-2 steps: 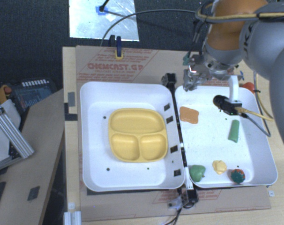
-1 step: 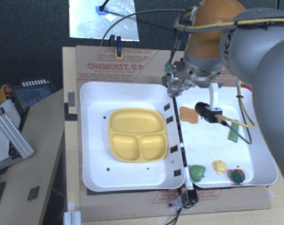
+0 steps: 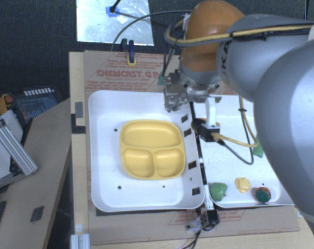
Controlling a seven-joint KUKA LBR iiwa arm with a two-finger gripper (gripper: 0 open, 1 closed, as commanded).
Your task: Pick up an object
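Observation:
A yellow three-compartment plate lies flat in the middle of the left bin. In the right bin, near its front edge, sit a small green object, a small pale yellow object and a green-and-red object. A green bit peeks out beside the arm. My gripper hangs over the far end of the wall between the two bins, just beyond the plate's back right corner. Nothing shows held in it.
The grey arm with its orange band covers most of the right bin. A yellow cable loops down from the wrist over that bin. Brown cardboard lies under both bins.

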